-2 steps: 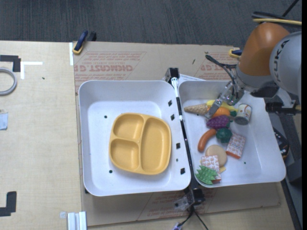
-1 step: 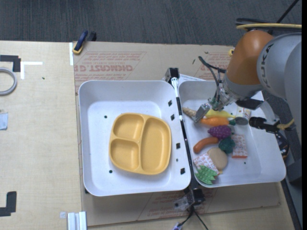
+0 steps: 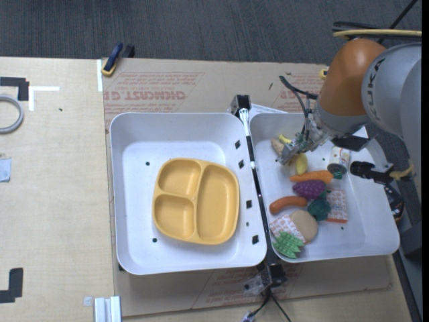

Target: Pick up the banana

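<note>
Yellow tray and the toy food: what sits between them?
In the camera view, the two bins' adjoining walls, with black clips, separate the tray from the toy food.

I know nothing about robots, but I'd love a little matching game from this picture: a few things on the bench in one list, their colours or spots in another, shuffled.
Things:
1. tray
2. grapes
3. carrot
4. banana

Descriptions:
A. purple, in the right bin
B. pale yellow, right under the hand
C. yellow with three compartments, in the left bin
D. orange, just above the grapes in the picture

Pairs: 1-C, 2-A, 3-D, 4-B
</note>
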Robot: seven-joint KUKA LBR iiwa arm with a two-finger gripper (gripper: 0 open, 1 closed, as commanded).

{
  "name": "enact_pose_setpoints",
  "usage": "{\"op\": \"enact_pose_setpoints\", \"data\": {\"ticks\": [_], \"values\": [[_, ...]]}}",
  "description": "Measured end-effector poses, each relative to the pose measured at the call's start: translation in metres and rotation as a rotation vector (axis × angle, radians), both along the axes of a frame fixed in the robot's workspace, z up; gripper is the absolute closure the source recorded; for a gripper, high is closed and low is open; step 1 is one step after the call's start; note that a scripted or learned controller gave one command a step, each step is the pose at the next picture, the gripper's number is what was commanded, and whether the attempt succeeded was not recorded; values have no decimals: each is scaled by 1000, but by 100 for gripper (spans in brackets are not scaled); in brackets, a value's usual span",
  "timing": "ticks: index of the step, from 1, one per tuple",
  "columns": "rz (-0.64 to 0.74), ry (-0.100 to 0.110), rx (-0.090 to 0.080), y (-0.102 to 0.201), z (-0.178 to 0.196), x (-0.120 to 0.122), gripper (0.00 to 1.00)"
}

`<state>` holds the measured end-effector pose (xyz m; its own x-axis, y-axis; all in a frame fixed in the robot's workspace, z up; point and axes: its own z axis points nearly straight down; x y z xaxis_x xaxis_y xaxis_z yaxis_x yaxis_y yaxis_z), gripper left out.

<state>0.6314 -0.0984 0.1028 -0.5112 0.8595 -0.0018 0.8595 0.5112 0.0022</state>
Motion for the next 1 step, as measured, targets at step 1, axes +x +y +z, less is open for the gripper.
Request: {"op": "enact_pose_setpoints", "data": {"ticks": [1], "values": [[-411, -1, 2, -2, -7, 3, 100]]}}
